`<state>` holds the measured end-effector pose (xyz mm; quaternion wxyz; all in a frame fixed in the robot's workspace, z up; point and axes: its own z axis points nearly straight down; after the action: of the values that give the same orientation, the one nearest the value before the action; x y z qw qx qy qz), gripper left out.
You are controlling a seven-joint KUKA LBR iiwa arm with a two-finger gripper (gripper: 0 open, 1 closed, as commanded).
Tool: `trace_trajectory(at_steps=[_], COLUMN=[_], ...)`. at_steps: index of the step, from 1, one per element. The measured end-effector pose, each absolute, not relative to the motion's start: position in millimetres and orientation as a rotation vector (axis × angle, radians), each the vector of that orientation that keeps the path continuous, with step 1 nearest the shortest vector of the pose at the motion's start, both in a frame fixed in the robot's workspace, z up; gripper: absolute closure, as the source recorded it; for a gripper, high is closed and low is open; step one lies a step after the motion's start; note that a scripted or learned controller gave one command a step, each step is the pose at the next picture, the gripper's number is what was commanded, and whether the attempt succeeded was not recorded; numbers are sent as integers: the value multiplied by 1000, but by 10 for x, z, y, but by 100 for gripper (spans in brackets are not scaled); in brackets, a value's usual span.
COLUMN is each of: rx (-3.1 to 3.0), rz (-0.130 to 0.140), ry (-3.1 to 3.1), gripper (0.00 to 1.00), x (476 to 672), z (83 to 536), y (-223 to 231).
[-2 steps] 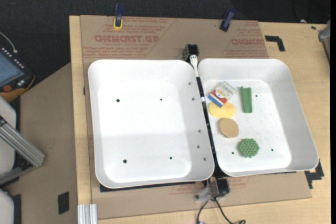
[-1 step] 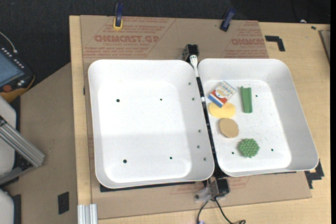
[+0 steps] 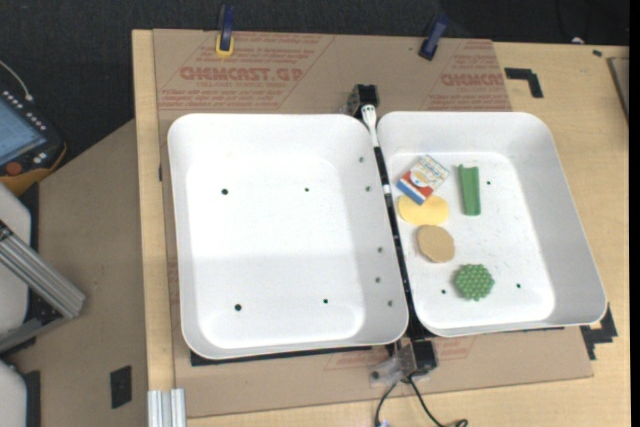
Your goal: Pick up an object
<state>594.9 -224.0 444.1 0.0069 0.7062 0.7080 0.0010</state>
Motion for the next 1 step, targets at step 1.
trace_trajectory(at_steps=[1], rx=[2203], rz=[4], ry=[2212], gripper=[100], x=[5957], z=[4551], y=[-2239])
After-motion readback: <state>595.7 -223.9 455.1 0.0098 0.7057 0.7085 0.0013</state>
